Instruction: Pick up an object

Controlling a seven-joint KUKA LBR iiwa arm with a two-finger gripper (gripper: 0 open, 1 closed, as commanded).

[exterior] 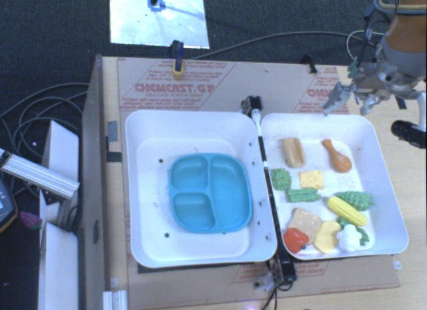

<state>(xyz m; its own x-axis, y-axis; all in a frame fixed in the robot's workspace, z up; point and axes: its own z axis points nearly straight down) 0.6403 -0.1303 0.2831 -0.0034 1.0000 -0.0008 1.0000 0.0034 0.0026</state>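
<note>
I see the toy food pieces all lying in the right white bin (pixel 383 169): a tan bread-roll piece (pixel 293 152) and an orange-brown drumstick (pixel 337 156) near its far edge, a square yellow cheese slice (pixel 311 179) and a green broccoli piece (pixel 280 179) toward the middle, a yellow corn cob (pixel 346 210) beside a bunch of green grapes (pixel 356 199), and along the near edge a red pepper piece (pixel 295 239), a slice of toast (pixel 306 221) and a white cauliflower piece (pixel 347 237). The left white bin (pixel 143 169) holds a blue plastic divided plate (pixel 209 192) at its centre. My gripper (pixel 351 100) hangs over the surface just beyond the right bin's far edge, its fingers spread apart with nothing between them.
</note>
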